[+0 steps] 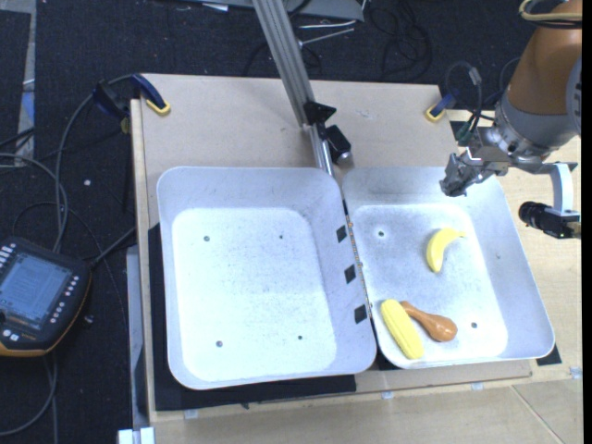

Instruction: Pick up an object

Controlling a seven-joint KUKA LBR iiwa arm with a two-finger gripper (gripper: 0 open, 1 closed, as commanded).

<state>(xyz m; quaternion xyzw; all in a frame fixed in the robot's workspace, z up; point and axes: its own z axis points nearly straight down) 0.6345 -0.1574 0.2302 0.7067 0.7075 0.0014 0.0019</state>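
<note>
The right bin (pixel 518 276) holds a yellow banana (pixel 440 247) near its middle. A yellow corn cob (pixel 401 327) lies at the bin's front, touching a brown drumstick-shaped piece (pixel 432 322) on its right. My gripper (pixel 456 185) hangs over the back right edge of this bin, above and to the right of the banana and well apart from it. I see nothing between its dark fingers.
The left bin (pixel 180 276) lies beside the right one, and a slanted metal pole (pixel 287 54) rises from the seam between them. Clamps (pixel 153 100) sit at the bench's back corners. A teach pendant (pixel 32 294) lies on the floor at left.
</note>
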